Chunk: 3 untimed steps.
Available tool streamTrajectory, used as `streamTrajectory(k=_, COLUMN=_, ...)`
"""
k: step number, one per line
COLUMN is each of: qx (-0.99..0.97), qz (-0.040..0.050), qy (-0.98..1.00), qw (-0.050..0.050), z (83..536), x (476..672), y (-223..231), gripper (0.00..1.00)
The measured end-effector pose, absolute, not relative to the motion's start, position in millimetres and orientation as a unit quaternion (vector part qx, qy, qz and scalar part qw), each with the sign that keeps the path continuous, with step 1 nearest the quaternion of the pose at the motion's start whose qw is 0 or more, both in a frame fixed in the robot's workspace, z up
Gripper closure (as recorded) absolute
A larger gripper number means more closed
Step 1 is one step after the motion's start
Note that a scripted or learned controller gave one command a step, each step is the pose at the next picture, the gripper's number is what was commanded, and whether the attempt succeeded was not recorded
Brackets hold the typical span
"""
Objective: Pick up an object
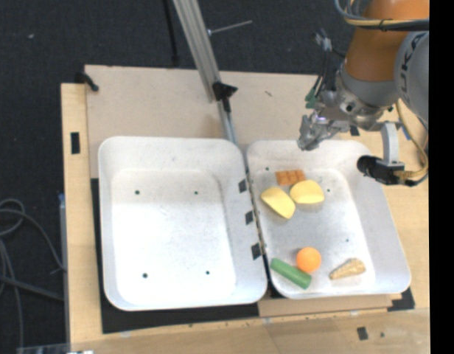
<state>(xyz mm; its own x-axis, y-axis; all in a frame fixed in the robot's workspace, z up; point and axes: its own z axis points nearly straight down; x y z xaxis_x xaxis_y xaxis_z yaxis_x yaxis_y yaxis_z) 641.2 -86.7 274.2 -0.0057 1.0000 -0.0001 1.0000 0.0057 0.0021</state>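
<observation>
The right bin (374, 220) holds several small items: a brown waffle-like piece (290, 176), two yellow lumps (278, 202) (307, 192) side by side, an orange ball (309, 259), a green stick (290, 273) and a tan wedge (347, 269). My gripper (311, 139) hangs above the bin's far rim, up and right of the brown piece. Nothing shows between its fingers.
The left bin (175, 223) sits beside the right one, sharing a middle edge. A slanted metal pole (201, 43) rises behind the bins, ending at a black clamp (225, 91). Cables lie on the floor at left.
</observation>
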Motion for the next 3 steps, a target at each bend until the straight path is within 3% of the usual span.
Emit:
streamTrajectory(k=2, qx=0.705, qz=-0.0002, qy=0.709, qw=0.0, z=255, x=619.3, y=20, gripper=1.0)
streamTrajectory(k=3, qx=0.705, qz=-0.0001, qy=0.709, qw=-0.001, z=242, x=596.7, y=64, gripper=1.0)
